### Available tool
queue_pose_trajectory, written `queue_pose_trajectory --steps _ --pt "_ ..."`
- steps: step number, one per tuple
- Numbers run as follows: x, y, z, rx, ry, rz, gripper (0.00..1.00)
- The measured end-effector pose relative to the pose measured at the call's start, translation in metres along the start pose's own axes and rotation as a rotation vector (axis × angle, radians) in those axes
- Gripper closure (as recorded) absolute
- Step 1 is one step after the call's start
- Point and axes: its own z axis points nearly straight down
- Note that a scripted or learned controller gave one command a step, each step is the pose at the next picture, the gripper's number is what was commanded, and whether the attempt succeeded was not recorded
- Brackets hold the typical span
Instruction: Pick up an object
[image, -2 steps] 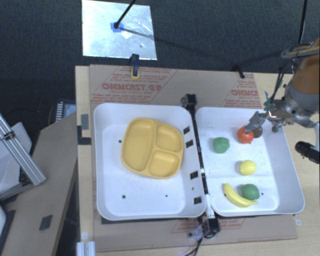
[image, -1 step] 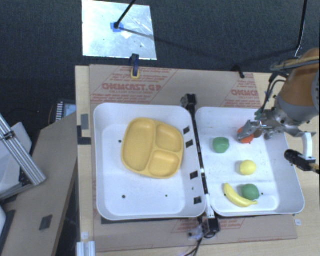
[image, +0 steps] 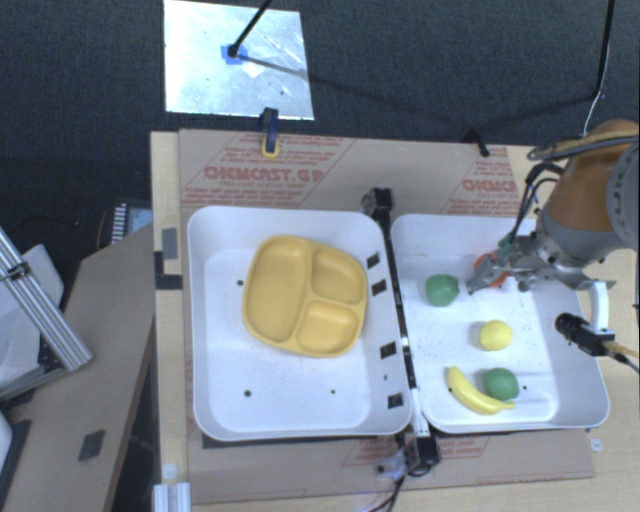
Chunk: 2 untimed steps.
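The right bin (image: 430, 235) holds a green ball (image: 441, 290) at its left middle, a yellow ball (image: 495, 335) nearer the centre, and a banana (image: 472, 392) beside a second green ball (image: 500, 382) at the front. My gripper (image: 487, 273) hangs over the right bin, just right of the upper green ball, with reddish fingertips pointing left toward it. Nothing shows between its fingers.
The left bin (image: 215, 400) carries a yellow divided plate (image: 303, 295) near its middle. A black divider (image: 392, 300) with clips runs between the two bins. The arm's grey body and orange band (image: 590, 195) cover the right bin's far right corner.
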Motion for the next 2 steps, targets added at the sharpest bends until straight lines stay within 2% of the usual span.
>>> queue_pose_trajectory --steps 1,2 --pt "0.000 0.002 -0.013 -0.006 -0.002 0.000 1.00" --pt "-0.005 -0.007 -0.066 -0.007 -0.002 0.002 1.00"
